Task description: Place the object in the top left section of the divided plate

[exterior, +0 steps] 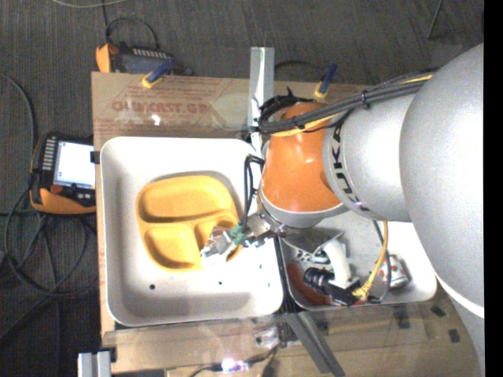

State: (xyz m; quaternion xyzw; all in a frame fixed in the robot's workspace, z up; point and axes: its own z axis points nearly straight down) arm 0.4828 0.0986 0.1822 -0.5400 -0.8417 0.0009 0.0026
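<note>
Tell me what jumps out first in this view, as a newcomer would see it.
The big grey arm with its orange band looms over the right bin. In the left bin lies a yellow divided plate, with the gripper at its lower right edge.

Gripper perhaps over plate, left bin
</note>
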